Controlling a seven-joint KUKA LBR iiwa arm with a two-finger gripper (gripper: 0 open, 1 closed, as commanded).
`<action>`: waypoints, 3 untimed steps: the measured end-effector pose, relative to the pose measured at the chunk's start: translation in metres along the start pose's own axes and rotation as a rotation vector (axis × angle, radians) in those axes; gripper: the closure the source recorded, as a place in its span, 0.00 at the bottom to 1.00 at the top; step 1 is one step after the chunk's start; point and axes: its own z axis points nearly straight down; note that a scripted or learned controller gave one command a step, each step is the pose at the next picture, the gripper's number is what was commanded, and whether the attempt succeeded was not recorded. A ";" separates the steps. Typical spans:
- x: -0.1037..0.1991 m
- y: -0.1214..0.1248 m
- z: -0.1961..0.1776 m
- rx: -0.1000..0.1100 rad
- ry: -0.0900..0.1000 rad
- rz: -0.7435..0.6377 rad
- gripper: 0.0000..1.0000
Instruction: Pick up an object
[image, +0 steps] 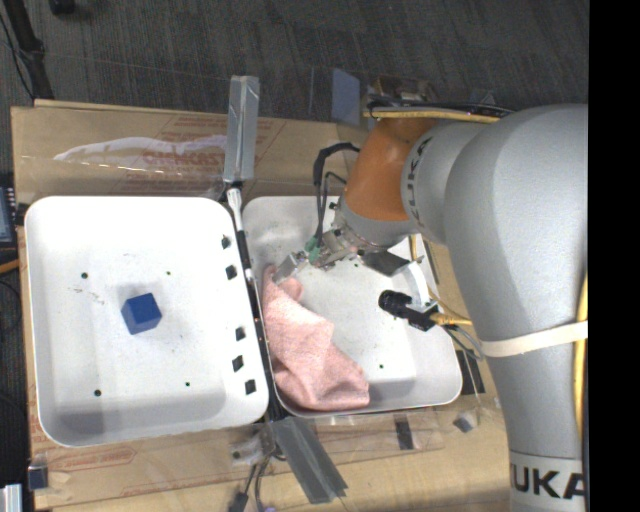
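Camera view: looking down at a slant on two shallow white bins sitting side by side on a bench.

Lying in the left bin (60, 225), near its middle: one small blue cube (141, 312), well apart from the arm.

Lying in the right bin (440, 375), bunched against its left wall and spreading toward the near edge: one pink cloth (305, 345).

Reaching in from the right over the right bin: one grey arm (500, 220) with an orange band above the wrist. Hanging low at its end: one gripper (303, 258), pointing toward the upper edge of the cloth and sitting just beside it. Touching the cloth or not: impossible to tell. Standing open or closed: also impossible to tell from this angle.

Judging progress: picking not yet done. Nothing showing as lifted or held, with cloth and cube both resting on the bin floors. Seeming to be approaching the cloth as the likely target. Remaining: closing on an object and raising it clear of the bin.

Counting: two bins, one cube, one cloth, one arm, one gripper.
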 end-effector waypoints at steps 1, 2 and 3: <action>0.013 -0.029 0.001 0.003 0.002 -0.116 0.00; 0.013 -0.029 -0.009 0.004 0.003 -0.118 1.00; 0.013 -0.029 -0.009 0.004 0.002 -0.118 0.00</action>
